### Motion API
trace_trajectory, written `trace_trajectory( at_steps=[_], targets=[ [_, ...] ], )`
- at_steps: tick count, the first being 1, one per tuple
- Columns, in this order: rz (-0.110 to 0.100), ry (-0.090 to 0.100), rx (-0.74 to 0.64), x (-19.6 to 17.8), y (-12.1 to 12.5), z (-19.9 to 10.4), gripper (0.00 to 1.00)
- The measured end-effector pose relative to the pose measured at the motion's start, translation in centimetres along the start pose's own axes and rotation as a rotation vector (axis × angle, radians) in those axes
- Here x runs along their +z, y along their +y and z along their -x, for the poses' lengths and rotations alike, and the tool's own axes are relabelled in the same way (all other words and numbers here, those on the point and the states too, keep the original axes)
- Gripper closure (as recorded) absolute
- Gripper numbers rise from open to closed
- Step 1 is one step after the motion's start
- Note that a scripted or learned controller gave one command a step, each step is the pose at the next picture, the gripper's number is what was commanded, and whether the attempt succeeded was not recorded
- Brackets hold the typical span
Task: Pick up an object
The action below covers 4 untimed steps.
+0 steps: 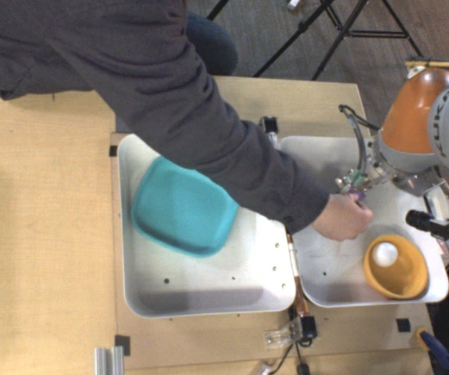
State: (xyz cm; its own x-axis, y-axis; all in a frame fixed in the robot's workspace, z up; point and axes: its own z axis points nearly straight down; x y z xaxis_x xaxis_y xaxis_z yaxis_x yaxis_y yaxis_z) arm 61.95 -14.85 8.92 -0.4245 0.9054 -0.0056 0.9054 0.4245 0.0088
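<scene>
Camera view: a person's hand [343, 219] reaches into the right bin [318, 283] beside the gripper [358, 180]; whether it is clenched cannot be told. Candidate objects: orange bowl [397, 269] at the right bin's near-right corner, teal pad [183, 207] in the left bin [201, 291]. Descent should probably wait for the hand to clear.

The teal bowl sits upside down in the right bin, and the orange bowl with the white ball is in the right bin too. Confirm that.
Not quite. The camera view shows the teal bowl upside down in the left bin, not the right one. The orange bowl holding the white ball is in the right bin, as stated.
</scene>
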Motion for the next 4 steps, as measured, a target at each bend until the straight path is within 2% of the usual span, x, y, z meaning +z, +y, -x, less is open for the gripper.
trace_trajectory(
  at_steps=[1, 2, 3, 4],
  targets=[
    [0.002, 0.001, -0.114, 0.1, 5.0, -3.1, 0.00],
    [0.000, -0.002, -0.038, -0.1, -1.1, 0.0, 0.00],
    [0.003, -0.001, -0.072, -0.2, -2.5, -3.3, 0.00],
    [0.005, -0.001, 0.007, -0.2, -4.0, -2.8, 0.00]
  ],
)
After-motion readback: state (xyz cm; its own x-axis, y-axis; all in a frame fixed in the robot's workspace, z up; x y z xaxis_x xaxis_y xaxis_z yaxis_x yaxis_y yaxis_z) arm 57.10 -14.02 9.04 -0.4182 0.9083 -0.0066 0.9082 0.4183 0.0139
